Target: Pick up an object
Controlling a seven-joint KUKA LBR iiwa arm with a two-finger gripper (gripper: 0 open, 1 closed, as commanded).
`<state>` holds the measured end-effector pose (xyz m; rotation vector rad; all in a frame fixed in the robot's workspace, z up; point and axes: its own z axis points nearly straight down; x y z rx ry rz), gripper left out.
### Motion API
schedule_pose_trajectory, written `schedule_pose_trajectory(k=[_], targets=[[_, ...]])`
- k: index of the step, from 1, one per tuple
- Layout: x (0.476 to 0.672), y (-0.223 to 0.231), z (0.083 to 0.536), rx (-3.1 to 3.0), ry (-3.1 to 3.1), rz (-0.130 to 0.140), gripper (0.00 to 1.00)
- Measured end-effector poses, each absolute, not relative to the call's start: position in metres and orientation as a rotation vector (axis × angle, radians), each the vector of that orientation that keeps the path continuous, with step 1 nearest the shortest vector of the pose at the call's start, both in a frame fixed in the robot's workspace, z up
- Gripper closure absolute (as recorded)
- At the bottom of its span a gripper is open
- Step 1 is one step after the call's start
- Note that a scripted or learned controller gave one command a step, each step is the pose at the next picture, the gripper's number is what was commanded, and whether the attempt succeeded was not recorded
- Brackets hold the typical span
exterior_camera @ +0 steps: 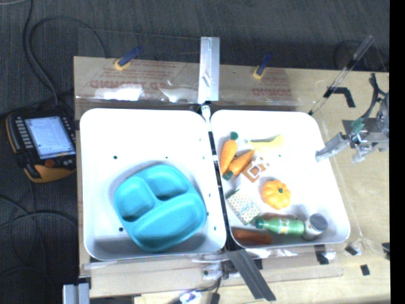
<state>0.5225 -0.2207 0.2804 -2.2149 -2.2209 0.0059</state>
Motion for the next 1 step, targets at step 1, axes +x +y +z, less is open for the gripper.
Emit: schedule_pose_trajectory(k=[1], targets=[[0.5031, -0.1774, 0.1765, -2.374, -2.048, 0.007, 0.00]])
